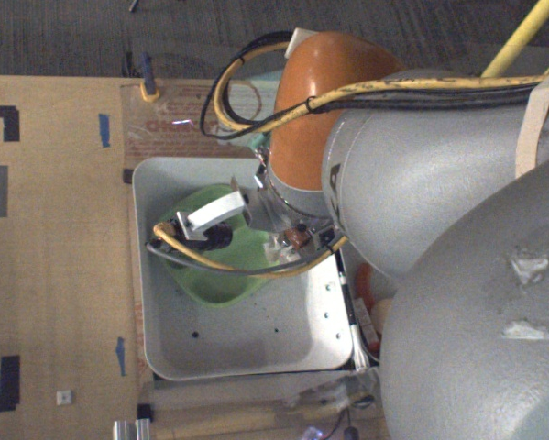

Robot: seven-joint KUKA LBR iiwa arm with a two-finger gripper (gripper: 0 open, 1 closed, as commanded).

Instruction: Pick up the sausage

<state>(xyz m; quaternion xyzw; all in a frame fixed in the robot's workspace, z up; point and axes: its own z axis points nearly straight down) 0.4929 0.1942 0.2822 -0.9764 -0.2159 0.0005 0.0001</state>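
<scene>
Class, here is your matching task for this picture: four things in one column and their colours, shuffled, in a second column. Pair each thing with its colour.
Things
1. bin
2. bowl-like item lying in the bin
3. tape strip on the bench
4. band on the arm

Colours
A. orange
B. white
C. blue
D. green

Pairs: 1-B, 2-D, 3-C, 4-A

We're seeing even, soft overhead light, a faint sheen on the arm (pixel 421 154), gentle shadows in the bin (pixel 247 346), slightly grainy focus.
</scene>
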